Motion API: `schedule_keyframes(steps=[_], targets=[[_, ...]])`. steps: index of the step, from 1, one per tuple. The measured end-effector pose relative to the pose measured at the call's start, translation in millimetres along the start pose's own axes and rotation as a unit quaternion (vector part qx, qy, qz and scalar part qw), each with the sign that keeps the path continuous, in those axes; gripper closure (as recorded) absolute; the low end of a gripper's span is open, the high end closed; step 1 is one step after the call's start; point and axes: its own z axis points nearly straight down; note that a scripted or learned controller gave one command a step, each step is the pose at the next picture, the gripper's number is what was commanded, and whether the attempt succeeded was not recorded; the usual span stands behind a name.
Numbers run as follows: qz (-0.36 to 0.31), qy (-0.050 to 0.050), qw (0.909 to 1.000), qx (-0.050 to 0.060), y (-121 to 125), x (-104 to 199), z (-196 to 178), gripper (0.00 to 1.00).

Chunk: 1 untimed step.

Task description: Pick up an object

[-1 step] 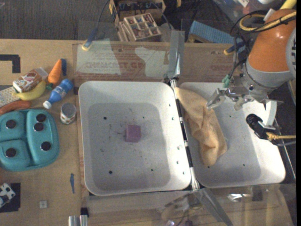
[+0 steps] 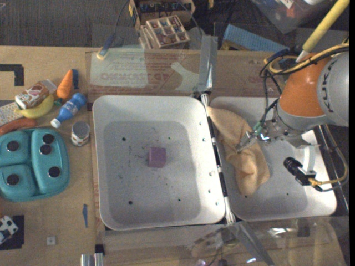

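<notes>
Currently: gripper (image 2: 248,142) at tan cloth (image 2: 244,154), right bin (image 2: 316,204); fingers' state cannot be told (grasp step; next, lift).

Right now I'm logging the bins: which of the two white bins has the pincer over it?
The right bin, the one holding the crumpled tan cloth. The pincer hangs at the cloth there, while the left bin holds a small purple cube.
</notes>
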Motion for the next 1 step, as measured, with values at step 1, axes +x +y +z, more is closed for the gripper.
schedule_keyframes(steps=[1], targets=[[0.002, 0.0, 1.0, -0.003, 1.2, -1.2, -11.3, 1.0]])
